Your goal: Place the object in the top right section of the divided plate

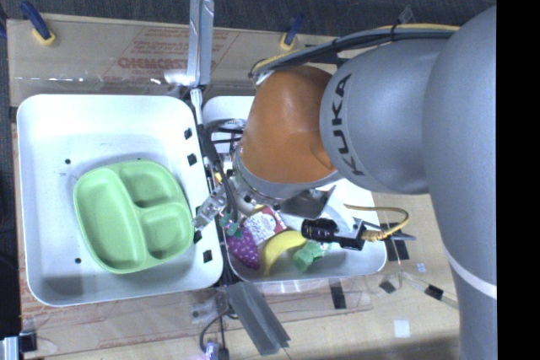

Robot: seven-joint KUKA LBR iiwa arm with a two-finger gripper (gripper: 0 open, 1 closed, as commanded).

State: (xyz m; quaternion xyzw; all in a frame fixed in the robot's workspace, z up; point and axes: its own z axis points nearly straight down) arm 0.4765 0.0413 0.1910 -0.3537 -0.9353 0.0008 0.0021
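Grapes [243, 246], a banana [282, 249] and a green block [309, 257] lie crowded together at the near end of the right bin [367, 265], with a pink packet [263, 223] just behind the grapes. Which of them I am meant to carry I cannot tell. My hand [221, 200] hangs low over that bin's left edge, close above the grapes and the packet, and my own wrist hides enough that I cannot tell whether it is wide, narrow or holding anything. The green divided plate [101, 219] sits bare in the left bin [42, 181], well apart from the pile, its top right section waiting.

As I judge it, the risks come from the crowding: closing on this heap could catch two things at once, or pinch the packet's edge and let it slip. I am also working hard against the wall between the bins, so a lift could snag there, and a loose hold could drop the thing short of the plate
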